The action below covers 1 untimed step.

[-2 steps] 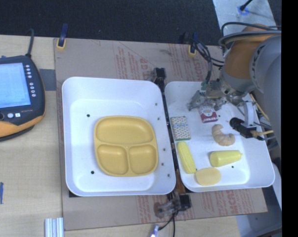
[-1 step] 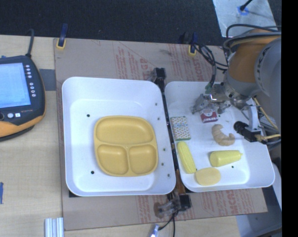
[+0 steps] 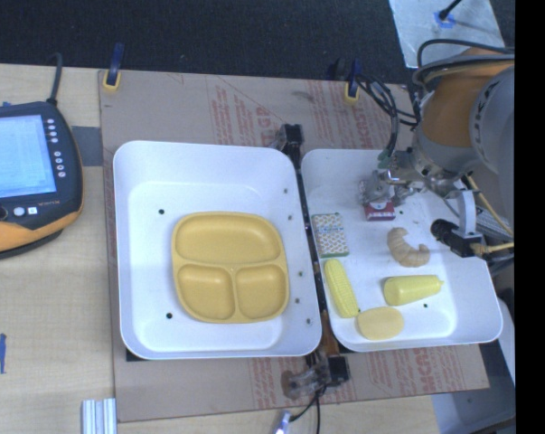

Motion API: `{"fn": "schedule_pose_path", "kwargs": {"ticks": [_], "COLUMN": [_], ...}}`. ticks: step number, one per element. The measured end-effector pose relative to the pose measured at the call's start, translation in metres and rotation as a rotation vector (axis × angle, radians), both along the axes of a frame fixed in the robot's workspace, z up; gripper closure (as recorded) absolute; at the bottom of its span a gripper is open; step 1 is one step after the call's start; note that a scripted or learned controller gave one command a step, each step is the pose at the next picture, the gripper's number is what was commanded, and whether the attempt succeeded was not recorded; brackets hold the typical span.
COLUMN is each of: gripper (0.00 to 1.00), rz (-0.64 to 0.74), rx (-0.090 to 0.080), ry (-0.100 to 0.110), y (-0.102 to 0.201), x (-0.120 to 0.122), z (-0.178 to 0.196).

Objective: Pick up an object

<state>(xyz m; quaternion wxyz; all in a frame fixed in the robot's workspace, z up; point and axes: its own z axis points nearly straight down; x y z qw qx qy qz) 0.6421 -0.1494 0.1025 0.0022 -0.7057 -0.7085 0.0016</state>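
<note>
The metal two-finger gripper (image 3: 380, 194) is down in the right-hand shallow white bin (image 3: 471, 328), over a small red-and-white object (image 3: 380, 211) (grip state: cannot tell). Nothing looks lifted, so the pick seems still ahead

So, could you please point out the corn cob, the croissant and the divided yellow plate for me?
corn cob (image 3: 341, 287), camera view, middle of the cob.
croissant (image 3: 407, 248), camera view, middle of its curve.
divided yellow plate (image 3: 227, 237), camera view, floor of its large compartment.
</note>
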Motion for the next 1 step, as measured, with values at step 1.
{"fn": "schedule_pose_path", "kwargs": {"ticks": [1], "gripper": [1.00], "rz": [0.001], "rx": [0.001], "ry": [-0.005], "y": [0.0675], "x": [-0.0027], "z": [0.0908]}}
